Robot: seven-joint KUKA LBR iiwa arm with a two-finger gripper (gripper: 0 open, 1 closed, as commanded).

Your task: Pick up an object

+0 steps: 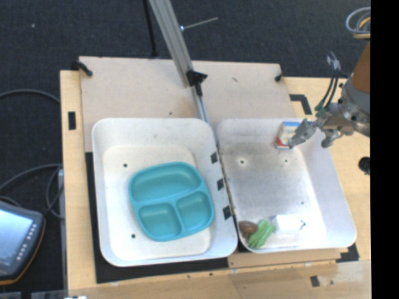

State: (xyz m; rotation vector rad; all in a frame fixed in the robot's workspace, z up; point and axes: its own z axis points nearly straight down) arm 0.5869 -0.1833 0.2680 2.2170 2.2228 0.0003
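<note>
A smooth, matt teal plastic tray is seen in a scuffed white plastic bin, on a pale matt wooden bench, beside a ribbed metal bar.

One fixed camera looks down at a slant over both white bins.

Bench: light wood top with a paler board laid across its far part. Directly on it, two shallow white bins side by side: right bin below the pincer; left bin well away to its left.
</note>
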